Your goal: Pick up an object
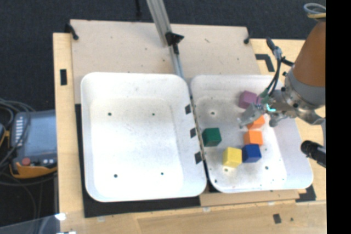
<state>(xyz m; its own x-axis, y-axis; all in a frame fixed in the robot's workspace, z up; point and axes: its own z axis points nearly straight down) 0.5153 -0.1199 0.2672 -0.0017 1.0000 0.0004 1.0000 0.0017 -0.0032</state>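
We see the gripper low in the right bin, directly above the orange block, which lies just toward the near rim. We cannot tell the jaws' state; nothing visibly sits between them.

So the bench is a light wood board, sitting mid-frame over dark floor. Two shallow white bins sit right on it, side by side and touching at the middle. Left bin takes the centre-left. Right bin takes the centre-right. A metal rail slants down from top centre to the bench, meeting where the bins join.
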